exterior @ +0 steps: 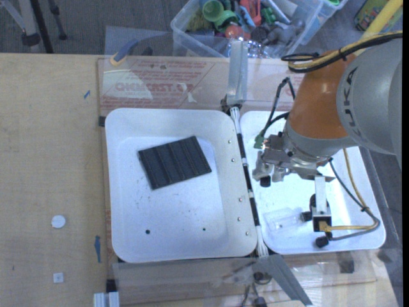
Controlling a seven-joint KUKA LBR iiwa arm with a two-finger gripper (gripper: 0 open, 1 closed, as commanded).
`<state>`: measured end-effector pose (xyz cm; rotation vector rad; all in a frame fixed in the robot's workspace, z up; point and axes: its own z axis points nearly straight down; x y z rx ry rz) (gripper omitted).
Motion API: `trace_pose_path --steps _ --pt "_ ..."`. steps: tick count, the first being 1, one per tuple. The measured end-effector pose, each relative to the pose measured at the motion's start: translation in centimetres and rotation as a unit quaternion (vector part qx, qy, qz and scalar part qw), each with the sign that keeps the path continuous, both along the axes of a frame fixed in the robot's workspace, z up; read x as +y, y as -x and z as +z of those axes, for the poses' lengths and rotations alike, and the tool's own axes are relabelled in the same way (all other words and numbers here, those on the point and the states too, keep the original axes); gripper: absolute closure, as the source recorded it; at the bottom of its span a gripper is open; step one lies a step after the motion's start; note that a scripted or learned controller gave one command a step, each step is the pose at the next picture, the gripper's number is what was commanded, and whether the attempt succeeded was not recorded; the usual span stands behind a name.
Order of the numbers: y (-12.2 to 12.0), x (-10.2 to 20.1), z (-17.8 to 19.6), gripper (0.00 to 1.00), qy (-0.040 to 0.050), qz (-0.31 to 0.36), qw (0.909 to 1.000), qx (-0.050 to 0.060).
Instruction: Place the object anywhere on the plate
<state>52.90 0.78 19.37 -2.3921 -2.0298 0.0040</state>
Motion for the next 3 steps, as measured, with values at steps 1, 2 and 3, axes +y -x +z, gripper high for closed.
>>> trace_pose_path --steps 1,2,3 --pt "4.1 7.7 -1.0 1.0 0.0006 -0.079 0.9969 0.001" --pt "4.5 16.1 -6.1 1.0 0.0014 -0.154 0.9881 0.001" --pt "3.6 20.3 -10.5 1.0 0.0009 -0.363 0.9318 -0.005"
